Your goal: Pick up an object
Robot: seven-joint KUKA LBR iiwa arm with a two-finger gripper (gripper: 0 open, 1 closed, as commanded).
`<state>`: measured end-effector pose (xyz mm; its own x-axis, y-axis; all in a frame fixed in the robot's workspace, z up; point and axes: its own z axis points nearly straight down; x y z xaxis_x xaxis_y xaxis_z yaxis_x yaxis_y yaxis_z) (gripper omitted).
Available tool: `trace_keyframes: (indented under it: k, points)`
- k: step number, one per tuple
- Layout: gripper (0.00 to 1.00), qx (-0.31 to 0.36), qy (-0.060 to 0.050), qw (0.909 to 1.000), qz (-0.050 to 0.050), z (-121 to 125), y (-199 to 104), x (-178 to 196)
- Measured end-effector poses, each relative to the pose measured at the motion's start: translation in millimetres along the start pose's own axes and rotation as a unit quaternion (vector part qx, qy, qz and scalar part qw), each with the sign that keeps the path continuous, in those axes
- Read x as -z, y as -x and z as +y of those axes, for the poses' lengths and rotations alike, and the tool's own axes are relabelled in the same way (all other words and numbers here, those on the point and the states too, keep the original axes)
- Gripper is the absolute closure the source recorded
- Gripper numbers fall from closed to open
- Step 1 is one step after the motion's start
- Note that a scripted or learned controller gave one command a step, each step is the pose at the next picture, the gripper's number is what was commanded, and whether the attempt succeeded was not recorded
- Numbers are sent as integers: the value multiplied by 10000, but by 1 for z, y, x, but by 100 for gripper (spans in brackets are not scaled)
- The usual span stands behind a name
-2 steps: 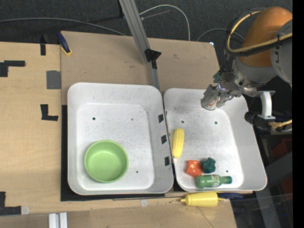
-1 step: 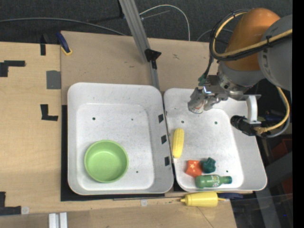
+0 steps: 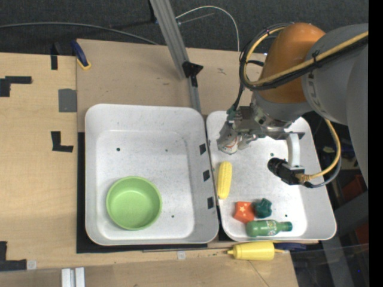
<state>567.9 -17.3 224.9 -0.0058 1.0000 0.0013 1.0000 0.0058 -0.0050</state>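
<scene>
My gripper (image 3: 230,141) hangs over the far left corner of the right bin (image 3: 311,220), low near its floor. A yellow corn cob (image 3: 224,179) lies just in front of it, along the bin's left wall. Further toward the front sit a small orange-red piece (image 3: 242,211), a dark green piece (image 3: 263,207) touching it, and a green bottle (image 3: 267,227) lying on its side. A green bowl (image 3: 134,202) stands in the front left of the left bin (image 3: 143,124).
A yellow bottle (image 3: 254,251) lies on the bench outside the right bin's front edge. A metal pole (image 3: 173,34) slants up behind the bins. The arm's body and its cables (image 3: 311,70) hang over the far right of the right bin.
</scene>
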Motion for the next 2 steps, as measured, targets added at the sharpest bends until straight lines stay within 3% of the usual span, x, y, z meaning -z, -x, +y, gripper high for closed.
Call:
trace_keyframes:
  k: [2]
  points:
    - [100,2,-1,10000,-2,-38,-93,-14]
